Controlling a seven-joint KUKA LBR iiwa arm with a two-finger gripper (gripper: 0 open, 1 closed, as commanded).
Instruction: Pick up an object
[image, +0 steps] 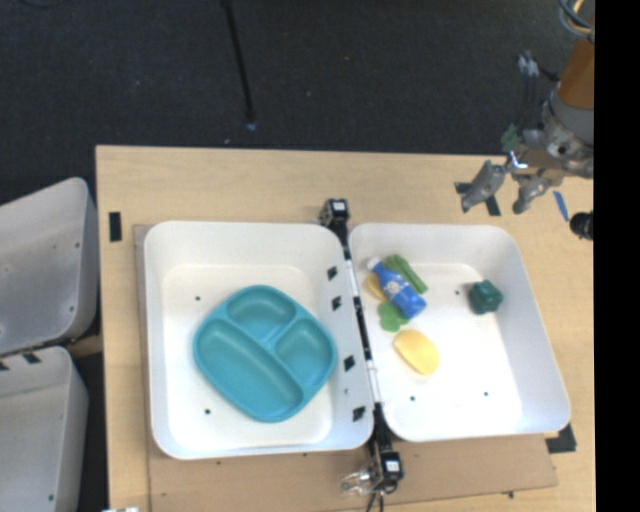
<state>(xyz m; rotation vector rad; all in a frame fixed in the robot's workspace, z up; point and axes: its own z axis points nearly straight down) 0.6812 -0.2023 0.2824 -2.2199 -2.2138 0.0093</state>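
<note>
The things to pick from all lie in the right bin (520, 340), and most sit close to its left wall. A blue bottle (398, 289) with a white end lies flat there, tilted. A long green piece (409, 273) lies right next to it, on the side nearer the back wall, and looks like it is touching it. A small yellow thing (374, 286) peeks out on the bottle's left side, partly hidden by it. Just in front of the bottle is a small round green thing (389, 318); it touches or almost touches the bottle. A little closer to the front lies a yellow lemon-shaped toy (417, 352), by itself, just beside the round green thing. A dark green lumpy toy (485, 297) sits alone on the bin's right side, well apart from the group. It is too small to tell what it is.

The gripper (507, 194) is up above the back right corner of the right bin, over the wooden bench (250, 175), not over the toys. Its two grey fingers (480, 189) are spread apart and nothing is between them. The arm comes in from the right, and its orange band (577, 72) shows near the top edge.

The left bin (165, 300) sits touching the right bin along the middle. A teal plate (264, 351) with three sections lies flat in it, a bit toward the front.

The floor (300, 70) behind the bench is dark.
</note>
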